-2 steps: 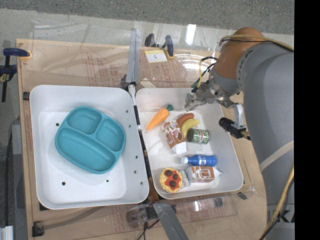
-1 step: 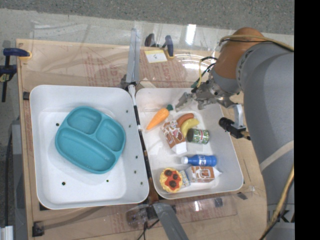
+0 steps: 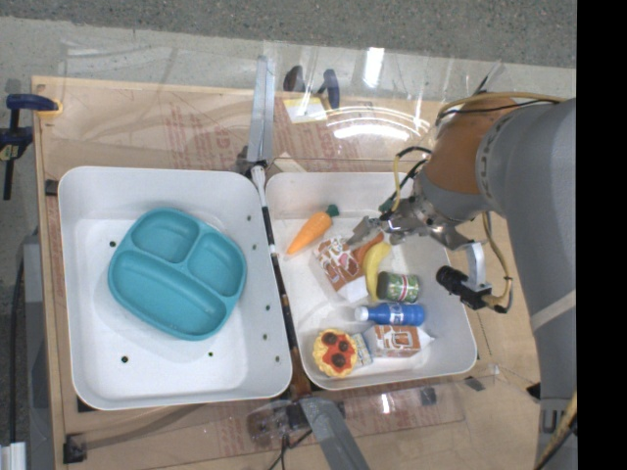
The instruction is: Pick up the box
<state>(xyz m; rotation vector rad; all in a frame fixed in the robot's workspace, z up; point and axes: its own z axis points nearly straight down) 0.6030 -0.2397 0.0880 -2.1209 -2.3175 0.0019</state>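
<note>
The small brown-and-white carton box (image 3: 338, 262) lies left of a yellow banana (image 3: 375, 264), near an orange carrot (image 3: 310, 232); the fingers' (image 3: 375, 225) state is unclear.

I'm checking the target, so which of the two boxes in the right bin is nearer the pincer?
The brown-and-white box lying beside the carrot and banana, just below the pincer. The other box lies at the bin's front edge, beyond the bottle.

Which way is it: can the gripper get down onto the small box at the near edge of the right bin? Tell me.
Probably yes. The gripper hangs over the banana, and the box lies flat and uncovered from above, though the bottle crowds one side.
</note>
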